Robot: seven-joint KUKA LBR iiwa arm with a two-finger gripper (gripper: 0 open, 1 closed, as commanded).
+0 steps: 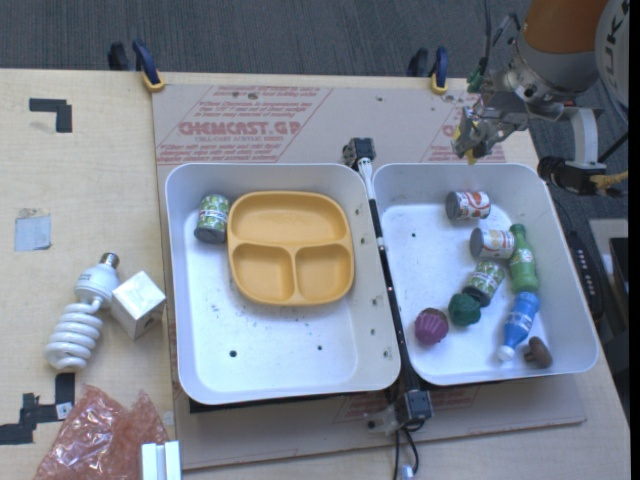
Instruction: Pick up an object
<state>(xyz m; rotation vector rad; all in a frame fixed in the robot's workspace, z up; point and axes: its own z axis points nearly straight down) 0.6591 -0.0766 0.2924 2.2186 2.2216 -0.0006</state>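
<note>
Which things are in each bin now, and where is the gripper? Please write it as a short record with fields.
left bin: yellow divided tray; small green can touching the tray's left side
right bin: two silver cans, green bottle, green-labelled can, dark green ball, purple object, blue bottle, small brown object
gripper: above the right bin's far rim, nothing seen between its fingers
outside the bins, left: spiral light bulb, white cube
</note>
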